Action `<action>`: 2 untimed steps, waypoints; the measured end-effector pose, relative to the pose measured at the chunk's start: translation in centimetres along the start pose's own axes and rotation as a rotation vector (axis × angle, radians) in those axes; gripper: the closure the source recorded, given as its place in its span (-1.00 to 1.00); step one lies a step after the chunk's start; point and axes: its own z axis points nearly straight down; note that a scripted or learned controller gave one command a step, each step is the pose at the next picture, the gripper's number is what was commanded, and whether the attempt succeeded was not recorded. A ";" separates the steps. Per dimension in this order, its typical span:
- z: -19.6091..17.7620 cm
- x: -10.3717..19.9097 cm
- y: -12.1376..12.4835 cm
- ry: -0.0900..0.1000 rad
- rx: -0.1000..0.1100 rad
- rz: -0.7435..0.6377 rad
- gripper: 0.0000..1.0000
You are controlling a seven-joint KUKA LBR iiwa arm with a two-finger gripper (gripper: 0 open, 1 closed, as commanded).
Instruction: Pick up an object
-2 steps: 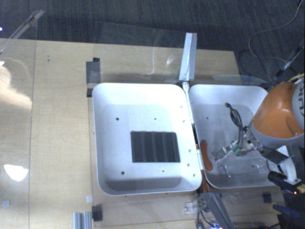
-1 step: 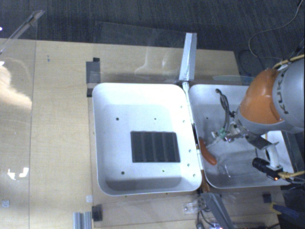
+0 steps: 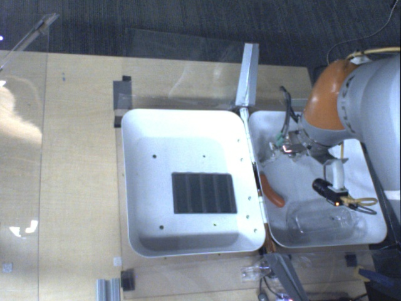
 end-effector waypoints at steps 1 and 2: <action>-1.3 0.1 0.3 -0.002 -0.008 -0.010 1.00; -1.3 0.1 0.3 -0.002 -0.007 -0.010 -1.00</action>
